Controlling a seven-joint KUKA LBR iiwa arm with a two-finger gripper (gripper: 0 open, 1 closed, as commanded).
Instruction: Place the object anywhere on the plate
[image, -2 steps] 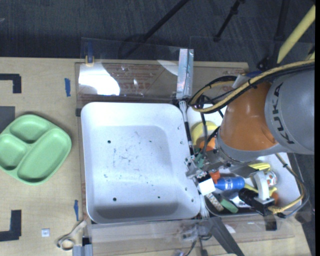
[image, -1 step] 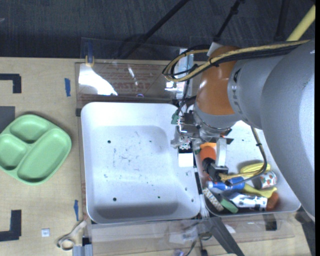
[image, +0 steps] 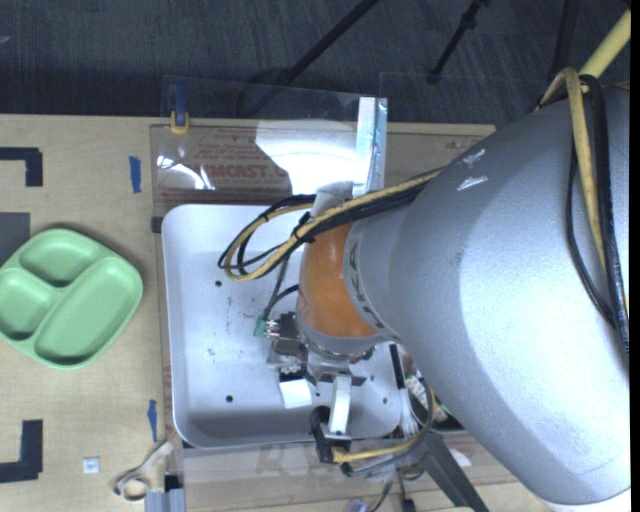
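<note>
The green plate (image: 68, 297), with three compartments, lies on the wooden bench at the far left, outside the bins. My gripper (image: 312, 388) is low in the near half of the white bin (image: 200, 300), well to the right of the plate. The orange-banded wrist and the thick grey arm cover most of that bin from above. A bit of something pale and brownish (image: 416, 396) peeks out by the arm at the bin's near right; what it is cannot be made out.
A clear plastic sheet (image: 270, 150) stands at the bin's far edge. Black tape marks (image: 22, 165) sit on the bench to the left. A metal clip (image: 140, 478) lies near the bin's front left corner.
</note>
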